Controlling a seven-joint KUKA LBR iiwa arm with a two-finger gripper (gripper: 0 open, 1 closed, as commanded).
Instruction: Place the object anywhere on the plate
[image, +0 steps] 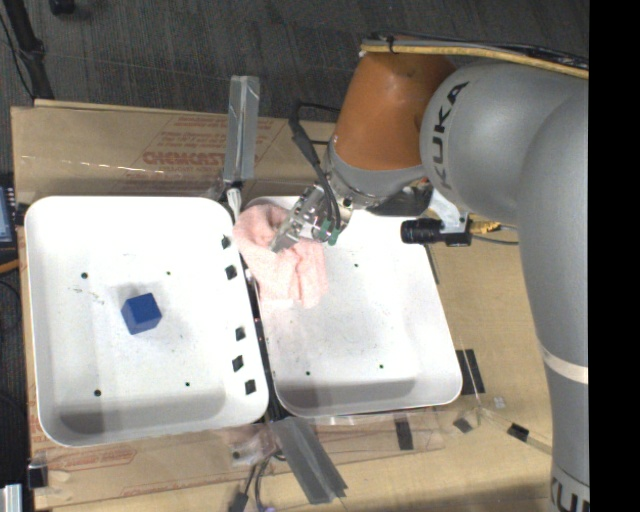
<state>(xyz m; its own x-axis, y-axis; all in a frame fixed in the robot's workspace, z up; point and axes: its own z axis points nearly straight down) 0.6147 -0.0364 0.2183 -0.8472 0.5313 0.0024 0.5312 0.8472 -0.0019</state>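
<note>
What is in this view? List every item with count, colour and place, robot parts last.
Bins: two, white, side by side on the bench.
Cube: one, blue, in the left-hand bin.
Cloth: one, pink, crumpled at the far left corner of the right-hand bin.
Cardboard sheet: one, brown, under and behind the bins.
Arm: one, grey with an orange band, reaching in from the right.
Gripper: one, metallic, directly over the cloth.

A brown cardboard sheet (110, 140) with red print covers the surface (490, 330) under the two white bins (60, 215), and dark grey carpet floor (150, 40) lies behind.
</note>
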